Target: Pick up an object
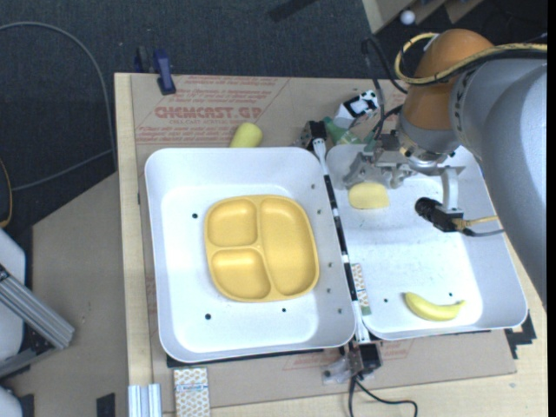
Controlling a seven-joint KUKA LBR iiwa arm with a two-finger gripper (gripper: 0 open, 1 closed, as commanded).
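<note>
A pale yellow rounded object [368, 197] lies in the right bin [486, 285] near its far left corner. My gripper [379, 170] hangs directly over the far side of that object, very close to it or touching it. I cannot see anything held in it. A small banana [432, 306] lies near the front edge of the same bin. The left bin [174, 233] holds a yellow divided plate [261, 247].
A yellow object [246, 135] rests on the cardboard behind the left bin. A blue clamp [162, 69] sits at the bench's far left edge. Small clutter [347, 120] and cables crowd the gap behind the two bins. The arm fills the view's upper right.
</note>
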